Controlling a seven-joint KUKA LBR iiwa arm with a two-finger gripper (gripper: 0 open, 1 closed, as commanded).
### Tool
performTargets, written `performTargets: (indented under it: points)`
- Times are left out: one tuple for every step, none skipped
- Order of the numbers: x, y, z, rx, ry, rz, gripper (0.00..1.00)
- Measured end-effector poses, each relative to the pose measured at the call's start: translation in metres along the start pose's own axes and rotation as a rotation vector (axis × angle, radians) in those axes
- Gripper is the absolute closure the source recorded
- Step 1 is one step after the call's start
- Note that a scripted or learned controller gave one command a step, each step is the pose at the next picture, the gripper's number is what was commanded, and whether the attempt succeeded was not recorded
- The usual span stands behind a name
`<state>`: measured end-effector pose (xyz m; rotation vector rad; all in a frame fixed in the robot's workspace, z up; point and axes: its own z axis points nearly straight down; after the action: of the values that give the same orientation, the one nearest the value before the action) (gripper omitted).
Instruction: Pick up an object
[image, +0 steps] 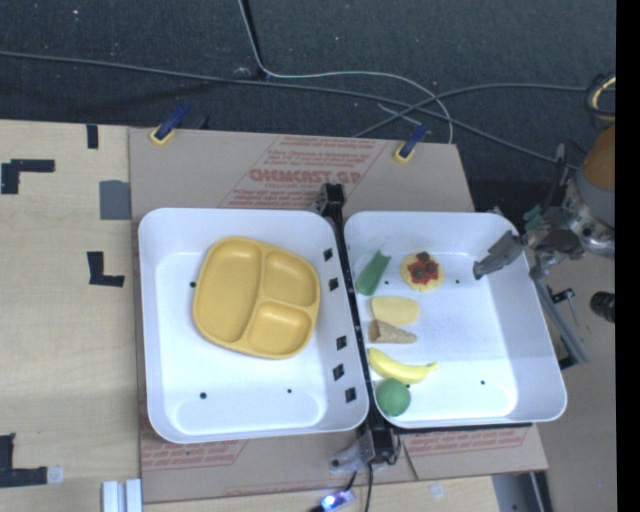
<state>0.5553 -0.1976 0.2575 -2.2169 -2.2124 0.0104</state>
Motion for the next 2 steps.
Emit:
performTargets:
  points:
    - [0.000, 0.002, -0.006, -0.010, -0.002, -0.003, 0.00]
    - [0.005, -0.004, 0.056, -0.004, -0.001, -0.003, 0.00]
